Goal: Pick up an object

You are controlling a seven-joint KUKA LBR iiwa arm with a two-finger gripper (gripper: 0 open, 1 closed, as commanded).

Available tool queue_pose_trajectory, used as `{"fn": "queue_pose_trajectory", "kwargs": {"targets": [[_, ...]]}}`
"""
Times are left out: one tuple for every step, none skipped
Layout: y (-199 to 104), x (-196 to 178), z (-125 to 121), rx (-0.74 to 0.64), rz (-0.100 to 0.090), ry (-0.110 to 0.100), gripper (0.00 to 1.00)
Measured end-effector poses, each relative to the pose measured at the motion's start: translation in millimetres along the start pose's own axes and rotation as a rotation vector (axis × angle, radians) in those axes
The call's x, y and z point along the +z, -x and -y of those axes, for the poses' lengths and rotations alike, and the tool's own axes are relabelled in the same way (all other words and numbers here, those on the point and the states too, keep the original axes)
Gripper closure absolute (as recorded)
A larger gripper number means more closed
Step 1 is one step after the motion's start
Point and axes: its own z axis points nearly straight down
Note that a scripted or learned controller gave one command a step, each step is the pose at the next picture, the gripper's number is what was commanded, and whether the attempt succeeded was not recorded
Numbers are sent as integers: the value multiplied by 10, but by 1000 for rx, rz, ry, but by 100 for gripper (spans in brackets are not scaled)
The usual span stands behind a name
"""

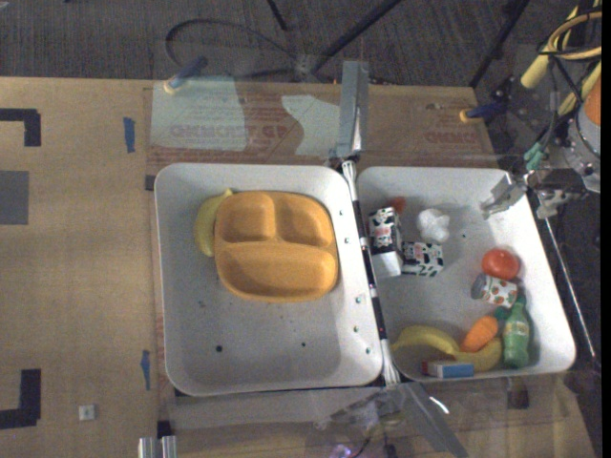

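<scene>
Toys fill the right bin; the small red ball at 3 o'clock looks light and slippery, so squeeze its middle; I cannot tell whether the end effector is open.

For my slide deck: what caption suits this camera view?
Gripper poised at right bin of toy food; orange divided plate covers banana in left bin.

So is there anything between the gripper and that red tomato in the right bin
Nothing visible. The gripper hangs over the right bin's upper right corner, and bare bin floor lies between it and the tomato.
</scene>
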Motion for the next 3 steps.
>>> {"fn": "queue_pose_trajectory", "kwargs": {"targets": [[95,1634,-17,30,4,9,0],[355,1623,499,-269,0,2,0],[-539,1783,893,-301,0,6,0]]}}
